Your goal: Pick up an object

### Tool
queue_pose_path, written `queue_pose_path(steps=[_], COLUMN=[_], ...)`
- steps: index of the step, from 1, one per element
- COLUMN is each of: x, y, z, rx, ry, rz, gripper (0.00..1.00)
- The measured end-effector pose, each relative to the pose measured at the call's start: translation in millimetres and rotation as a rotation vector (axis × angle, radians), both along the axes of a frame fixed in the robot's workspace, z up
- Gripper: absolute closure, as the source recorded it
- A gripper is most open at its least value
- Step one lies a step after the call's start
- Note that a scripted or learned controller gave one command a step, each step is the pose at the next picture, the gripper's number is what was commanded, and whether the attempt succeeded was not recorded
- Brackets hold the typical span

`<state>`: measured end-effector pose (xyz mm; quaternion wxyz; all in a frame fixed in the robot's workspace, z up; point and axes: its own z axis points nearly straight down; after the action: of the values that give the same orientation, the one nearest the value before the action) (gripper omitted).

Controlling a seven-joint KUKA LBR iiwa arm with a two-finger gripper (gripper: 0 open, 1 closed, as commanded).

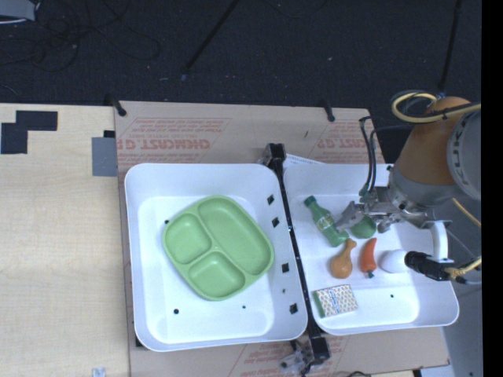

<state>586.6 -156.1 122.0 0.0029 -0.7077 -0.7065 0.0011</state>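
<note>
Gripper [355,220] sits over a green lump [363,228]; can't tell its state; probably light, slippery plastic; pinch midway.

Grey arm [470,151], orange band [428,149], yellow cable loop [414,104], metal fingers [355,214]

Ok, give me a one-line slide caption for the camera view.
Gripper low in the right bin among toy food, beside a green bottle; green plate in the left bin.
</note>
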Motion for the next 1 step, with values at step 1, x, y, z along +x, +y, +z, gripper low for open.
queue_pose_path(steps=[1], x=[0.5], y=[-1.4], z=[12.5], rx=[-0.002], ry=[-0.002], rz=[-0.002], gripper=[1.0])
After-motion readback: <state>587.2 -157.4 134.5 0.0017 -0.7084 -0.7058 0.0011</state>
